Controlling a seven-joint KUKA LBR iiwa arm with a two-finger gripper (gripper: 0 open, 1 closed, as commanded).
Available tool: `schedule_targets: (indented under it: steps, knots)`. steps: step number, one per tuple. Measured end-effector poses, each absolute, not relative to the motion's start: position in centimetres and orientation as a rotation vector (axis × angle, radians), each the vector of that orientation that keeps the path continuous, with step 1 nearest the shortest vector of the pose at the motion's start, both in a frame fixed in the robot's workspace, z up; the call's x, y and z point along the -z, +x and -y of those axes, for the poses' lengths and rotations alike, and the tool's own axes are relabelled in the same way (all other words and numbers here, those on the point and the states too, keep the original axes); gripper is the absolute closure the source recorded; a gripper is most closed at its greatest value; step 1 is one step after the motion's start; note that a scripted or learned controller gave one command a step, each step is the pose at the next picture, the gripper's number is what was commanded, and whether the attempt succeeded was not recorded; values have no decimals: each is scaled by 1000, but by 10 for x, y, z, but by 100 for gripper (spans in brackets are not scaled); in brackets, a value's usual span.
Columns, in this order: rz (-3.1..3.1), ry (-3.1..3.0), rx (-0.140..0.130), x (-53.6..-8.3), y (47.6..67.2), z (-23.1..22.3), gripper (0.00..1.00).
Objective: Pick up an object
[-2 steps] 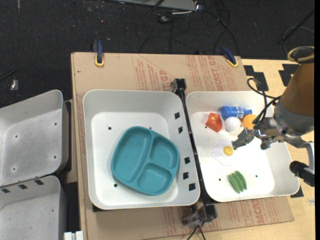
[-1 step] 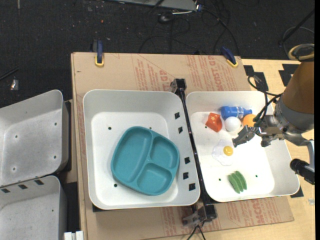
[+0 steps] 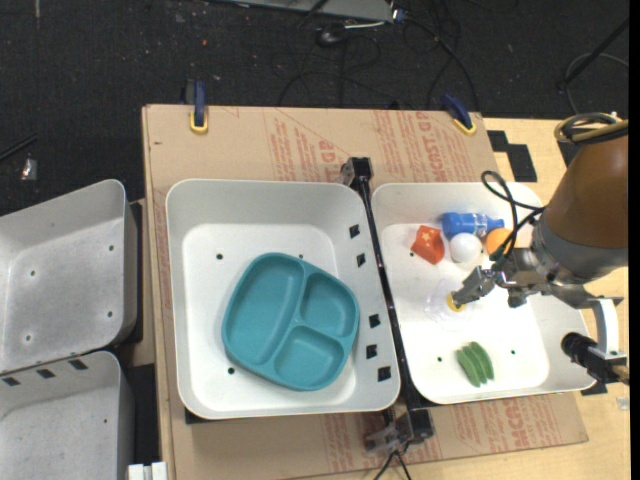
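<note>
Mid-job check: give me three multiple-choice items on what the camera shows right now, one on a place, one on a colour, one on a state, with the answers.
1. Where does the teal plastic divided plate lie?
A. left white bin
B. right white bin
C. on the cardboard

2. What colour is the small ridged object near the front of the right white bin?
A. red
B. blue
C. green

3. Where is the end effector?
A. over the left white bin
B. over the right white bin
C. off the bench

Answers: 1 A, the plate fills the left bin's floor. 2 C, it is green, apart from the red, blue, white and orange cluster at the back. 3 B, it hangs over the right bin's middle, between the cluster and the green object.
</note>
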State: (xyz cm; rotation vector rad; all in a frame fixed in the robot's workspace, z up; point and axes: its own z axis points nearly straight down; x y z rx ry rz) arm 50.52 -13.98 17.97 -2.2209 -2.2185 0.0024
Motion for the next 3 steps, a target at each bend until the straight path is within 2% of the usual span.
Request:
schedule_targets:
  steps: [1, 2, 3]
  knots:
    - [2216, -2220, -4, -117, 510, 141, 0]
    - [2218, -2220, -3, -90, 509, 141, 0]
    - [2219, -2225, 1, -102, 510, 141, 100]
